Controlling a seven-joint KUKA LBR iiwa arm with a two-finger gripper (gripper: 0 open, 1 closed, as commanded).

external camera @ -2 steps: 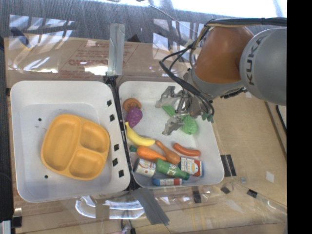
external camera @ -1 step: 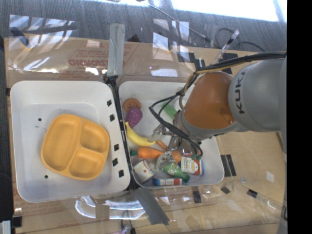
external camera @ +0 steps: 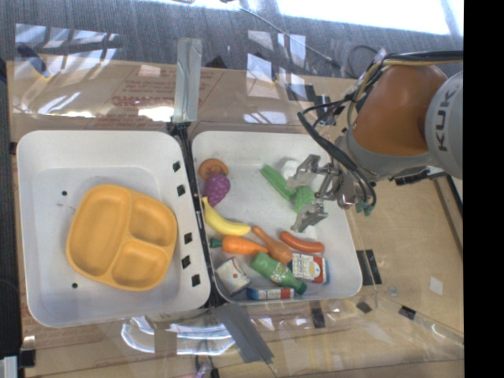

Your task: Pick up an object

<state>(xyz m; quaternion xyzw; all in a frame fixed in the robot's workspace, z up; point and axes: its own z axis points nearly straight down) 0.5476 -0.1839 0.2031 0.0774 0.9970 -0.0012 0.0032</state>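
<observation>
My gripper (external camera: 309, 193) hangs over the right side of the right bin (external camera: 246, 145), its two fingers spread wide and open. One fingertip (external camera: 306, 166) shows above and the other (external camera: 312, 217) below. A long green toy vegetable (external camera: 285, 187) lies slanted on the bin floor, and its right end reaches in between the fingers. I cannot tell whether the fingers touch it. Nothing is clamped.
The right bin also holds a banana (external camera: 220, 220), a purple fruit (external camera: 217, 186), a carrot (external camera: 242, 246), a red sausage (external camera: 302, 244), a green bottle (external camera: 276, 270) and a small white can (external camera: 232, 272). A yellow divided plate (external camera: 120, 236) lies in the left bin (external camera: 39, 156).
</observation>
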